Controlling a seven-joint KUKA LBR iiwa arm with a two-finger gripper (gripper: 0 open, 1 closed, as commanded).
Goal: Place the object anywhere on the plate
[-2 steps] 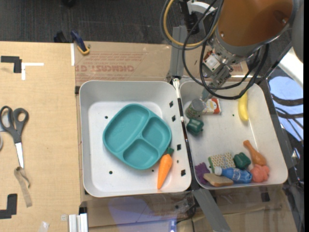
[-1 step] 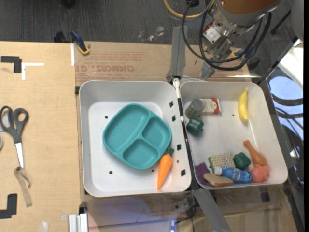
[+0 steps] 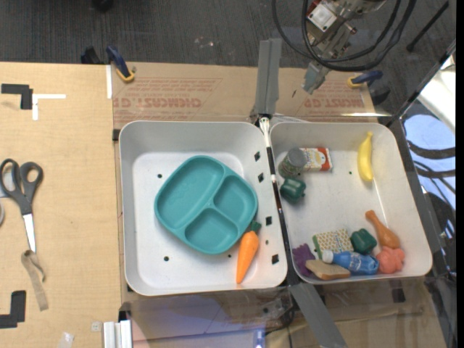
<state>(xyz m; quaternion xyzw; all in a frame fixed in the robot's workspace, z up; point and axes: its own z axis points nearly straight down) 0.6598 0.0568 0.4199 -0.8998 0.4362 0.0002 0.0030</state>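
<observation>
Fingers hang up top right of the frame, honestly can't tell if they're open or closed, while the carrot lies just off the teal plate, lower right.

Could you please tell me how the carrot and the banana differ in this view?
The carrot is orange and lies in the left bin beside the teal plate; the banana is yellow and lies in the right bin, apart from the plate. Both are long toy foods lying flat.
</observation>
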